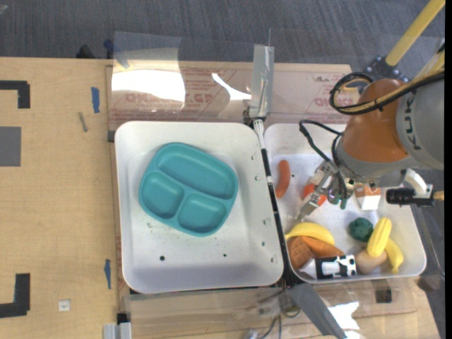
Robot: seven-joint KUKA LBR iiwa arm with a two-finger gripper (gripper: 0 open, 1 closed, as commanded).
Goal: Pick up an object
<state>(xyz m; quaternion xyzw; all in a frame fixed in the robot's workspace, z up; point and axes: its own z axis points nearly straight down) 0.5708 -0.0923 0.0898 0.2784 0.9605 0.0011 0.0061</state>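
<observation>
Camera view: the arm (385,129) comes in from the right w/ its orange band over the right bin (417,256), and the gripper (319,194) hangs low in that bin's middle, fingers angled down-left. The fingers look parted, w/ nothing seen between them, so it reads as released and not grasping; a small orange piece (311,189) sits right at the fingertips, touching or just beside, can't tell which. The task's candidates are all in the right bin: an orange-red carrot-like item (283,177) near the bin's left wall, a yellow banana-like piece (313,232) just below the gripper, a waffle-like brown item (305,251) against it, a black-and-white object (335,266) at the near edge, a green lump (361,227), a yellow corn-like item (380,236) and a tan item (369,261) to the right. The left bin (134,147) carries a teal divided plate (187,188), well apart from the action. Risks, as a judgement: the near-edge pile is packed tight, so a descent there could wedge a finger on top of two items and close on neither, or nudge the banana-like piece onto its neighbour. The small orange piece may be too slight and slip out as the fingers close. The cables (353,90) by the wrist loop loosely and could snag. Drifting left risks clipping the divider wall (267,182) betw. the bins.
</observation>
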